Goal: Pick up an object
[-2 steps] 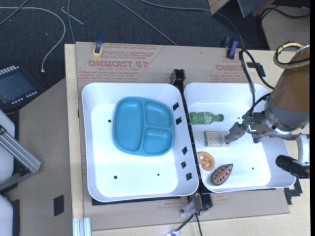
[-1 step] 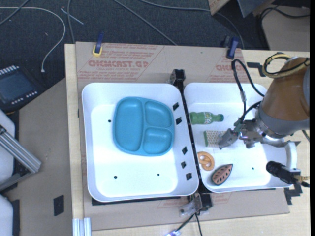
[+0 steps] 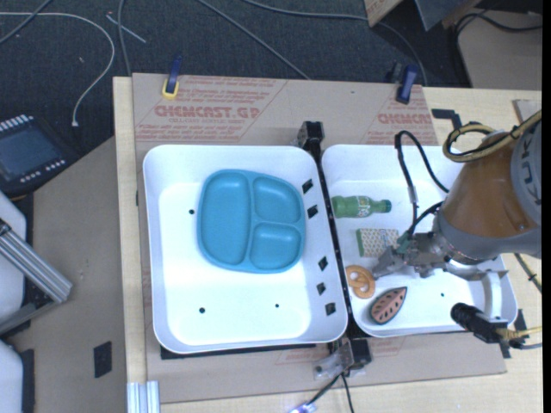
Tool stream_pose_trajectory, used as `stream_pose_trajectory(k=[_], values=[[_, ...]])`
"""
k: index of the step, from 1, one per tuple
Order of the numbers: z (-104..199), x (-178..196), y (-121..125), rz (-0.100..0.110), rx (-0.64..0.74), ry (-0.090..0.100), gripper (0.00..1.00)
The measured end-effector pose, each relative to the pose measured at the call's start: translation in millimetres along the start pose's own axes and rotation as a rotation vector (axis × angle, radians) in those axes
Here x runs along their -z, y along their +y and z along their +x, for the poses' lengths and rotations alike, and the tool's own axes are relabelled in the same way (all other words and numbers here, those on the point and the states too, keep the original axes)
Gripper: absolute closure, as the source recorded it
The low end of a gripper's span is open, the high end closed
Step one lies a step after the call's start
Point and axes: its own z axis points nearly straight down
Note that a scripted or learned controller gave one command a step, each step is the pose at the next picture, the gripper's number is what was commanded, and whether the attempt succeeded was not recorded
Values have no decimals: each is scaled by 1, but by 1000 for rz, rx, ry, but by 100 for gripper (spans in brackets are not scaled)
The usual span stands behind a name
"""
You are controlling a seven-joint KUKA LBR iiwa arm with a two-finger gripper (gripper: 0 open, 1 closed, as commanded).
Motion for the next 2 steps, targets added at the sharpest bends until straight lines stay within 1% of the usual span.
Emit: stream_pose_trajectory(k=[1, 2], values=[[0, 14, 2, -8, 0, -1, 100], [4, 77, 1, -15, 2, -4, 100]])
